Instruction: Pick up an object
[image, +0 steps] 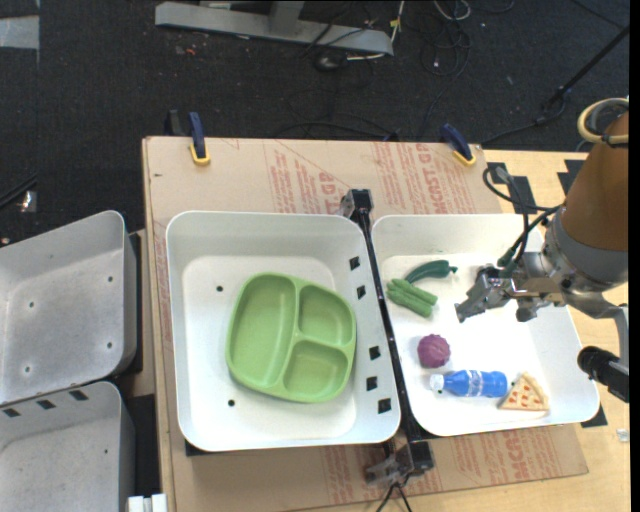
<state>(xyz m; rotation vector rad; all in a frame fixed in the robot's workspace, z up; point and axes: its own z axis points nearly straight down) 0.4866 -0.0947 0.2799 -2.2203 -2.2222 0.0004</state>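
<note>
Red mirrored print on the cardboard (300, 180) beneath the bins is unreadable.

A robotics lab: a robot arm (600, 200) reaches over two white bins (190, 330) clamped to a cardboard-topped bench (300, 170), cables (440, 40) trailing across dark carpet (80, 100).

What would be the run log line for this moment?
pincer: above right bin, holding nothing | bottle, purple ball, pizza slice: lying in right bin | green plate: left bin
</note>
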